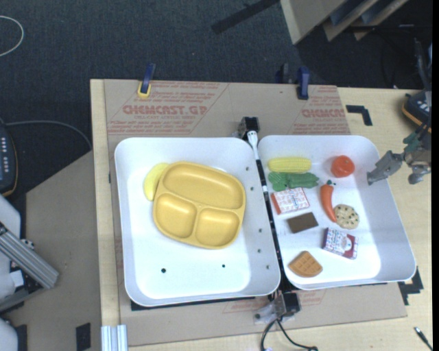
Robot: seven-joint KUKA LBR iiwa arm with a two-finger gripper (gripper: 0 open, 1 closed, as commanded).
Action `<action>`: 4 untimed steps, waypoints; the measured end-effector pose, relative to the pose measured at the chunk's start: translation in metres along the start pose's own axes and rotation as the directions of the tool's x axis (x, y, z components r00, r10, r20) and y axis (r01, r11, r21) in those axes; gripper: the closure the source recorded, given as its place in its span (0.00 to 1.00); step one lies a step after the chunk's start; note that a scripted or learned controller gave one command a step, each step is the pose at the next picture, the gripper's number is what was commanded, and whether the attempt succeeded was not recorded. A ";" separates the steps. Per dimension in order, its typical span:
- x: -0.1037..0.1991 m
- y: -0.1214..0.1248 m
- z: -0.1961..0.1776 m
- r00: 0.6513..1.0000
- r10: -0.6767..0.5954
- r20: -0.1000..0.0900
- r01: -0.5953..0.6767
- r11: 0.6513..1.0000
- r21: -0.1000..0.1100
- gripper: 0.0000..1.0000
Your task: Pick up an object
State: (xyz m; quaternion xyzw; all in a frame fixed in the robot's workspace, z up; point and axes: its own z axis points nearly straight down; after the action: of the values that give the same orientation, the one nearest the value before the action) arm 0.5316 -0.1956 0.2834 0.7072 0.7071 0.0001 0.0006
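Camera view puts the claw (392,166) spread wide and empty at the right bin's (394,226) edge; the nearby tomato (342,166) looks light, smooth, best pinched across its middle.

Dark blue-grey carpet floor (103,41) all round, thin white cable (15,41) looping at top left. Pale wooden bench (99,206) topped with a brown cardboard sheet (206,110) printed in red lettering, pinned along the far edge by a yellow clamp (145,83) and a blue clamp (302,81). Tan boxes or boards (329,17) on the floor at top right, grey metal rail (27,257) at lower left; even, soft light, faint shadows.
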 end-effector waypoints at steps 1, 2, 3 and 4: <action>-0.008 0.003 0.057 1.000 0.001 -0.003 -0.001 1.000 0.007 0.00; -0.001 -0.004 0.117 1.000 0.000 -0.004 0.000 1.000 0.009 0.00; -0.001 -0.015 0.174 1.000 0.001 -0.004 -0.001 1.000 0.009 0.00; 0.000 -0.016 0.201 1.000 0.000 -0.003 0.000 1.000 0.005 0.00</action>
State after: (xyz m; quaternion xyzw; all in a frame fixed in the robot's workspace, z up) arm 0.5163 -0.1962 0.0828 0.7071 0.7071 -0.0008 -0.0025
